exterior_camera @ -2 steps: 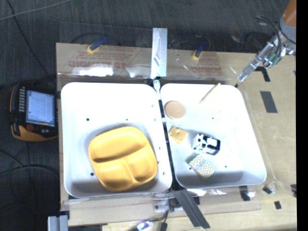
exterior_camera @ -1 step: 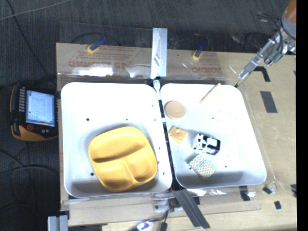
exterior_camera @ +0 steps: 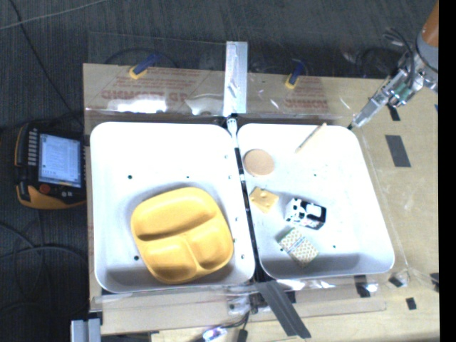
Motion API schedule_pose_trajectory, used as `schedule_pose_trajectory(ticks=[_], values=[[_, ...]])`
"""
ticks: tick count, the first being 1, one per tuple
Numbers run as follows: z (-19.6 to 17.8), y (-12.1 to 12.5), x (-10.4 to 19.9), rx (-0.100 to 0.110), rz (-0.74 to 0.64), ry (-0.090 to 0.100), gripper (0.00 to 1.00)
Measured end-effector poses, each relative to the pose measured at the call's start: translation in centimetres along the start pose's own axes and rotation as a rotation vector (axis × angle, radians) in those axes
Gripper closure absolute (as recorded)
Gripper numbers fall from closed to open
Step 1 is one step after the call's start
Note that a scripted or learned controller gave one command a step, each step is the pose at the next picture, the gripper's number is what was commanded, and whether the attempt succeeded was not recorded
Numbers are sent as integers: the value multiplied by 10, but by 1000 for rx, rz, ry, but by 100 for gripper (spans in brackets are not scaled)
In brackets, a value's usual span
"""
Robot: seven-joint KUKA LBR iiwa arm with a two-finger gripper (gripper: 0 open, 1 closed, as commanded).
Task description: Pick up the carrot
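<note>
Above the two white bins, my gripper (exterior_camera: pixel 358 120) hangs over the bench just outside the far right corner of the right bin (exterior_camera: pixel 370 191), angled down and to the left towards that corner. From this high view I cannot tell whether my grip is wide or narrow, and nothing shows held in it.

No piece in the bins is plainly orange. By shape, I take the carrot (exterior_camera: pixel 311 138) to be the slim pale stick on the floor of the right bin, near its far wall. That is a judgement, since its colour gives no help.

It lies down and to the left of my gripper, near but not touching, with the bin's rim between us. Its long axis runs on a slant from lower left to upper right, so its upper end points almost straight at my gripper. My own line of approach nearly follows that axis. To close across the narrow width I would probably have to turn the wrist as I come in over the rim.

The other pieces in the right bin lie farther from me:
- a round tan disc (exterior_camera: pixel 259 162) beside the divider
- a yellow block (exterior_camera: pixel 263 199) below the disc
- a black-and-white piece (exterior_camera: pixel 306 213)
- a patterned piece (exterior_camera: pixel 299 246) towards the near wall

A yellow divided plate (exterior_camera: pixel 182 232) sits in the left bin (exterior_camera: pixel 114 162), well apart from the job.
</note>
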State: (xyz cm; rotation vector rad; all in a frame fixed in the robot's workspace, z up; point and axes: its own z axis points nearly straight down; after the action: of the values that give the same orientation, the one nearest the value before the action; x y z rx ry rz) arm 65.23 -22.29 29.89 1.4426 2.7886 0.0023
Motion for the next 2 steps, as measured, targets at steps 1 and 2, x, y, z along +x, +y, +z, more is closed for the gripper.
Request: schedule_pose_trajectory(ticks=[1,2], values=[[37,-15,11,2,193,1,100],[16,15,-9,1,-192,-3,100]])
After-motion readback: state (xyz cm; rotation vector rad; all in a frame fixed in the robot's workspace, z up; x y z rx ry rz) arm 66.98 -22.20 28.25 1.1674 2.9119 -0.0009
